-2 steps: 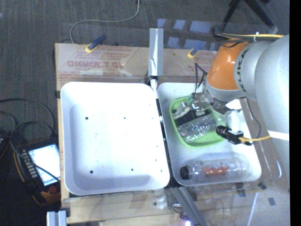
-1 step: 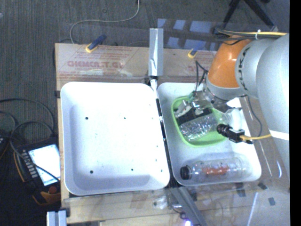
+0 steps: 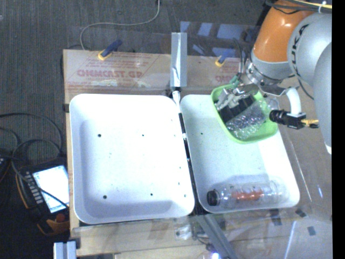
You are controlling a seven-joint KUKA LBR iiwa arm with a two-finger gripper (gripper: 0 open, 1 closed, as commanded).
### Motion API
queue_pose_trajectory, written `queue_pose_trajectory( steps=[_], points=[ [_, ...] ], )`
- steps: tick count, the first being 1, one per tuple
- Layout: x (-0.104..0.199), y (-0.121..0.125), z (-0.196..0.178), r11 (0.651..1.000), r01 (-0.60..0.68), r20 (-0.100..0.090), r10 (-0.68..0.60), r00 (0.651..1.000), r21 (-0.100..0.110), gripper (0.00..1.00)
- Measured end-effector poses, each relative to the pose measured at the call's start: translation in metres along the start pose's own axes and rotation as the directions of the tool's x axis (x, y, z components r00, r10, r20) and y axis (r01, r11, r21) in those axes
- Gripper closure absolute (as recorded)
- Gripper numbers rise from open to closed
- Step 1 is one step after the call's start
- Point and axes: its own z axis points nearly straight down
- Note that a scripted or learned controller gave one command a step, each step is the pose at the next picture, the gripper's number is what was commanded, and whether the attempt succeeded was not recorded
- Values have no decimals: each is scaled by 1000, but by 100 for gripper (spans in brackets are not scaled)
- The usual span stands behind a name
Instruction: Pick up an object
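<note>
Glossy green bowl [image 3: 253,131], clear ribbed bottle [image 3: 245,194]

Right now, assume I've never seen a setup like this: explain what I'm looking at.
One camera above a bench looks down at a slant. The grey and orange machine at the right is a robot arm; its gripper is its two-fingered hand. Two shallow white bins sit side by side: the left bin and the right bin. The right one holds a green bowl at its far end and a clear plastic bottle lying near its front edge. The gripper is down inside the bowl; whether it holds anything is unclear.
</note>
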Motion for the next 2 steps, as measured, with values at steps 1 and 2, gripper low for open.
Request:
queue_pose_trajectory(
  steps=[1,2],
  points=[
    [22,18,19,994,111,7,-111,994,-3,100],
    [22,18,19,994,111,7,-111,994,-3,0]
  ],
)
